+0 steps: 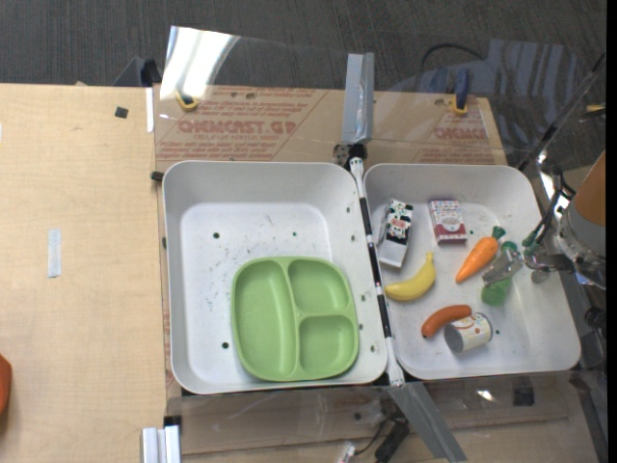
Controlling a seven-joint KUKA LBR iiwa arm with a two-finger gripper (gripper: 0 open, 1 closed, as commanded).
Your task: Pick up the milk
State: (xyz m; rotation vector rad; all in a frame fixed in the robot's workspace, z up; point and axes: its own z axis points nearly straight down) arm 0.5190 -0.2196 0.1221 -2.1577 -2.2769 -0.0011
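Note:
The milk (395,231) is a small carton with a black and white cow pattern. It lies in the right bin (540,360) near the bin's left wall. My gripper (508,266) hangs low over the right side of that bin, beside the carrot (477,257) and above a small green item (495,291). It is well to the right of the milk and apart from it. Nothing is seen held in it.
The right bin also holds a red and white carton (446,222), a banana (413,280), a sausage (445,318) and a small can (469,333). A green divided plate (294,318) lies in the left bin (193,258).

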